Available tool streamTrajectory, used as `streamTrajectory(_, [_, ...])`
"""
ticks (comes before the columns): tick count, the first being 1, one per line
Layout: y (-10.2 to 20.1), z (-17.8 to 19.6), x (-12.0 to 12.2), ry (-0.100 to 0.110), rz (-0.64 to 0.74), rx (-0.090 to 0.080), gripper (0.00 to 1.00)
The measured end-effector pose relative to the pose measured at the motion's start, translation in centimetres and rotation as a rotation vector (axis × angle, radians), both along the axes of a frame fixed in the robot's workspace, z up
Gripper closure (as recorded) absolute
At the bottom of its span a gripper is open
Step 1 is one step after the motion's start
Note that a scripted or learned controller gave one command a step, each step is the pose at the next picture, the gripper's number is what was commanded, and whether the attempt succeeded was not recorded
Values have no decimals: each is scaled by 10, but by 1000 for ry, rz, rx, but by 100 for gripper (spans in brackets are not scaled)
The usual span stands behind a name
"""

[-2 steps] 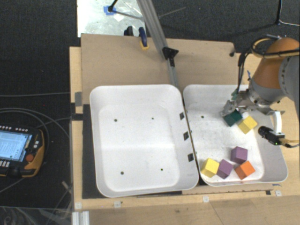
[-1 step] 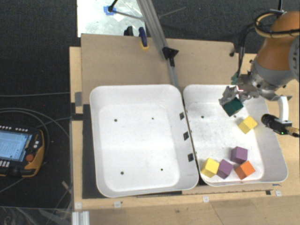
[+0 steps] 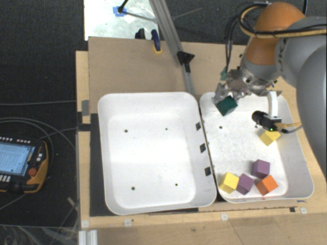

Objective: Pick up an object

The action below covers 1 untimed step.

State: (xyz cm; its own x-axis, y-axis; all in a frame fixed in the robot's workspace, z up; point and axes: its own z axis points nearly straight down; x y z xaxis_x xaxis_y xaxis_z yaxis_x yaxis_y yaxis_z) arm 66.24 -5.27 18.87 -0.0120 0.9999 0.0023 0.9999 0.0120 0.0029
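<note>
Over the right bin (image 3: 301, 180), I see the hand (image 3: 225, 97) apparently gripping a green cube (image 3: 226, 106), lifted.

A teach pendant (image 3: 20, 160) lies left of the bench; blue clamps (image 3: 155, 39), possibly, behind.

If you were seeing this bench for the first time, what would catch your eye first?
Probably the grey arm's orange band at upper right, with the gripper below it holding a dark green cube above the right bin's far end. Next, the bright blocks inside that bin: a yellow one near the right side, and yellow, purple, purple and orange clustered at its near edge.
</note>
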Motion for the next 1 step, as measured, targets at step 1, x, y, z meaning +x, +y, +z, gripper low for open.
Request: streamTrajectory(1, [120, 1, -42, 5, 1, 1, 100])
